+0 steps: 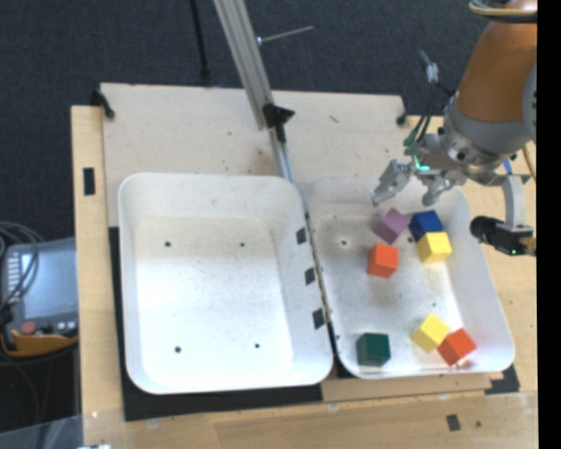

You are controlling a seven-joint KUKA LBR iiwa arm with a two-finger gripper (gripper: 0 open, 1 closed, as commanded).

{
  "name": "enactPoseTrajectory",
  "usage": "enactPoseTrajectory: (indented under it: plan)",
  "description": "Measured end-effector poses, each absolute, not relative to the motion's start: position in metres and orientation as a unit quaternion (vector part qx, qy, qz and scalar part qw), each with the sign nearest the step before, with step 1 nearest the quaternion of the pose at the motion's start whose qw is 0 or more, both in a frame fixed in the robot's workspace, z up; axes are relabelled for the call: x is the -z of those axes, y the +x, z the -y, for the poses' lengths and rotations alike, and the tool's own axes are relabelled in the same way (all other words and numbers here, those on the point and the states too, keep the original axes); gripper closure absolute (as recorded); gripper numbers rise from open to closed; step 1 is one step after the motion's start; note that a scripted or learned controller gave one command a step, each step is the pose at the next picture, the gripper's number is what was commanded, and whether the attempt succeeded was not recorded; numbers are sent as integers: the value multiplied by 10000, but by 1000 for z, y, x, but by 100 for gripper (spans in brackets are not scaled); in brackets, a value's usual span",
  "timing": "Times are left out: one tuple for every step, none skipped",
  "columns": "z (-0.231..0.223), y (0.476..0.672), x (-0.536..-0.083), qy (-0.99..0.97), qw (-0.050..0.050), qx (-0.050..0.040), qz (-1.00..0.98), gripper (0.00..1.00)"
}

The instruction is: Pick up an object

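My gripper (410,189) hangs open above the far part of the right bin (346,279), its two grey fingers (389,184) spread with nothing between them. Just below it lie a purple cube (391,224), a blue cube (425,223) and a yellow cube (435,246) close together. An orange cube (383,260) sits a little nearer the middle. At the bin's near edge are a green cube (373,348), another yellow cube (431,331) and a second orange cube (457,345).
The left bin (215,283) lies beside the right one, parted by a ridge with black clips (310,274). A slanted aluminium bar (248,59) rises from the far side of the bench. A grey box with cables (33,293) stands left of the bench.
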State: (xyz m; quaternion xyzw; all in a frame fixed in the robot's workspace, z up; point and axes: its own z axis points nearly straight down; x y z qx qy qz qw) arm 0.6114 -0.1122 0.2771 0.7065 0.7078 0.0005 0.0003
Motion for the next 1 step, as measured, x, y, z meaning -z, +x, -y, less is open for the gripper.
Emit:
enactPoseTrajectory:
  plan:
    - [108, 611, -234, 7075, -5, 17, -7067, 0]
